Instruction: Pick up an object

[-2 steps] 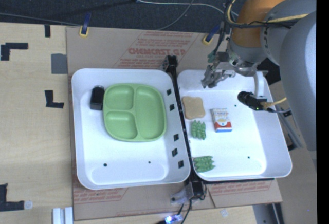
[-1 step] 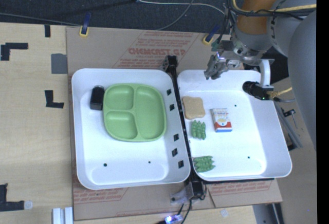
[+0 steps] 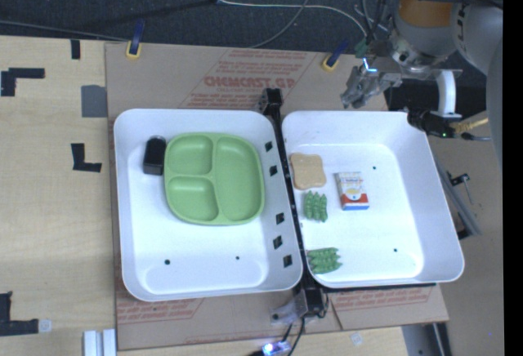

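Small carton (image 3: 353, 190) lies in the right bin (image 3: 409, 150) beside a tan slice (image 3: 308, 171); the gripper (image 3: 359, 91) hangs above the bin's far edge, finger state indeterminable.

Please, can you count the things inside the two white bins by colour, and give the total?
Green: 3, the divided plate in the left bin, the small green piece and the bean pods in the right bin
Black: 1, the block beside the plate
Tan: 1, the bread slice
White and red: 1, the small carton
Total: 6
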You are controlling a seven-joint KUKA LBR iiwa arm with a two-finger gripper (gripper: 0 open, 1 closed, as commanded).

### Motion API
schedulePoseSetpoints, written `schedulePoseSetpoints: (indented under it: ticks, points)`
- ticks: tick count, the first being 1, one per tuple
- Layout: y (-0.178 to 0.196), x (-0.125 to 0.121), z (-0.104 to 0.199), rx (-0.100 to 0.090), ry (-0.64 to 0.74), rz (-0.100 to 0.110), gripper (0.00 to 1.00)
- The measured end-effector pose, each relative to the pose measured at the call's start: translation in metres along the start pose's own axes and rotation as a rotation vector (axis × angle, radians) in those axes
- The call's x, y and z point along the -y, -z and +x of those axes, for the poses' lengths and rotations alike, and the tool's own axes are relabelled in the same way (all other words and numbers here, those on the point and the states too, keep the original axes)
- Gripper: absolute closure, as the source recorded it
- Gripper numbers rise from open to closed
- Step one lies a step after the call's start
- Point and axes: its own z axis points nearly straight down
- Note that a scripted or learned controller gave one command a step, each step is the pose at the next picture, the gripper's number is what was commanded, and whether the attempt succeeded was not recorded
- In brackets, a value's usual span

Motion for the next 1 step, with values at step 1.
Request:
schedulePoseSetpoints:
  ticks: [1]
  points:
    - [0.0211, -0.0005, 0.0004, -0.001, 0.000, 0.004, 1.00]
